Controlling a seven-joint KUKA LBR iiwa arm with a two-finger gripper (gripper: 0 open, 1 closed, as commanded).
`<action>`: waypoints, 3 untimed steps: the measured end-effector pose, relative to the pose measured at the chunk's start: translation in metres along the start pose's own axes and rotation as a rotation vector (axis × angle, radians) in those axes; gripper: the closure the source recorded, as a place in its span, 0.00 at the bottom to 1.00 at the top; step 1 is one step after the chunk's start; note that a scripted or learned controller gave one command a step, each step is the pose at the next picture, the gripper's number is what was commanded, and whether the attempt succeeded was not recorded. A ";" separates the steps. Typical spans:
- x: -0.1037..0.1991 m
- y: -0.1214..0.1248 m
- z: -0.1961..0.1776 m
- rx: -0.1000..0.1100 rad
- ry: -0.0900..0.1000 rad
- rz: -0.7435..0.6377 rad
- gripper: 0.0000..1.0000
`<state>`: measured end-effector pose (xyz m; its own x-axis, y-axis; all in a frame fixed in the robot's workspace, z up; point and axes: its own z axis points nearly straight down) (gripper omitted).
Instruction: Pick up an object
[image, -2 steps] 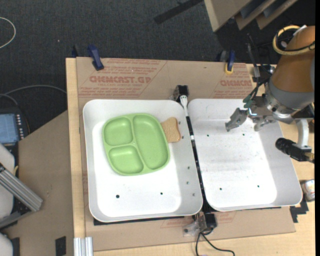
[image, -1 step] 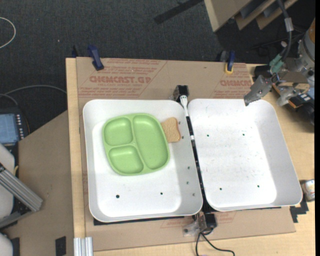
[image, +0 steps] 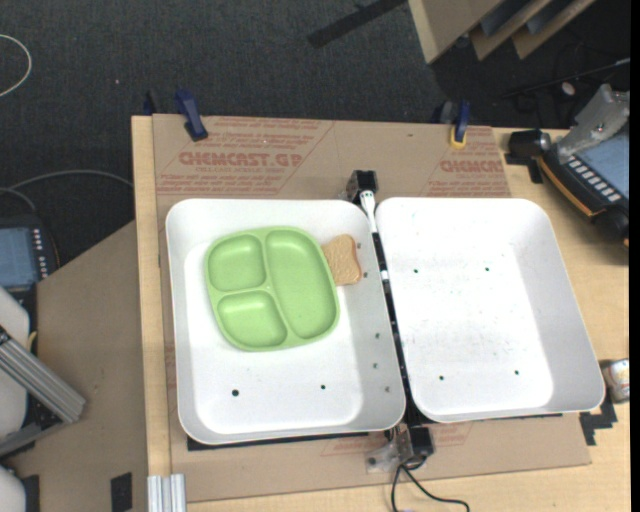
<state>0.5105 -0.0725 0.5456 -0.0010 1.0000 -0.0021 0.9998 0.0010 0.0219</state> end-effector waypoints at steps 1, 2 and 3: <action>0.135 -0.033 0.009 0.024 0.005 -0.015 0.00; 0.127 -0.031 -0.002 0.020 0.002 0.000 1.00; 0.147 -0.035 0.125 0.037 0.000 0.000 1.00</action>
<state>0.4782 0.0741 0.4192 -0.0010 1.0000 -0.0023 0.9999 0.0010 -0.0148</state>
